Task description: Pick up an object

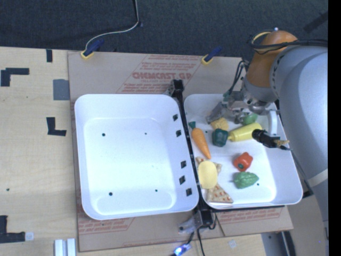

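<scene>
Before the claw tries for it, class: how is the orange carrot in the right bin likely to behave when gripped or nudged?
The carrot looks like smooth moulded plastic, so probably stiff and light. Its rounded, tapered shape suggests it could roll or pivot when nudged, perhaps slipping from a pinch. It lies near the bin wall, which may crowd a grasp.

Toy foods lying in right bin: orange carrot [201, 142] along left wall, red pepper [243, 161] mid-bin, green piece [245, 180] nearer.
</scene>
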Tool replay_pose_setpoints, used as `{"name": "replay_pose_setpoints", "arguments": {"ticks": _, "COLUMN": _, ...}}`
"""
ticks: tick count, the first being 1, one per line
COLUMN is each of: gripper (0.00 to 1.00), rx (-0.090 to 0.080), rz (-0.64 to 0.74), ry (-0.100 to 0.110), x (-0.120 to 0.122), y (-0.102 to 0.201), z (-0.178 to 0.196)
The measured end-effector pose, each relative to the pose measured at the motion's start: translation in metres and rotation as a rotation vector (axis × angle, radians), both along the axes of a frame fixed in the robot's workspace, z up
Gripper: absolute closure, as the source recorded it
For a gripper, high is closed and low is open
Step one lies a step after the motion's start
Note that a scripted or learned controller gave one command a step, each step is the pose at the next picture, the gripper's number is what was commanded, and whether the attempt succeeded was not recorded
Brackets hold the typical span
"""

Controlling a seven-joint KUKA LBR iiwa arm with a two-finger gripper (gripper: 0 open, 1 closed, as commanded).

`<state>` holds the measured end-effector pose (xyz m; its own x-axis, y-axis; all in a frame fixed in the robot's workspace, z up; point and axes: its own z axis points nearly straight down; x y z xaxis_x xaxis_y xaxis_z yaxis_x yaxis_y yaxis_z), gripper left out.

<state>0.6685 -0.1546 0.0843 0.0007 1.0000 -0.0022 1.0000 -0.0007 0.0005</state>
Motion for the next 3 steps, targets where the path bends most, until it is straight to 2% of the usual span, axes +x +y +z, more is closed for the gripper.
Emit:
{"name": "replay_pose_setpoints", "arguments": {"ticks": 1, "gripper": 0.0, "rx": -0.005, "rz": 0.003, "ry": -0.005, "x": 0.001, "y": 0.054, "z": 0.002}}
{"name": "replay_pose_setpoints", "arguments": {"ticks": 2, "gripper": 1.0, "rx": 0.0, "rz": 0.003, "ry": 0.002, "x": 0.0, "y": 0.054, "z": 0.01}}
{"name": "replay_pose_setpoints", "arguments": {"ticks": 3, "gripper": 1.0, "rx": 0.005, "rz": 0.006, "ry": 0.002, "x": -0.093, "y": 0.121, "z": 0.104}}
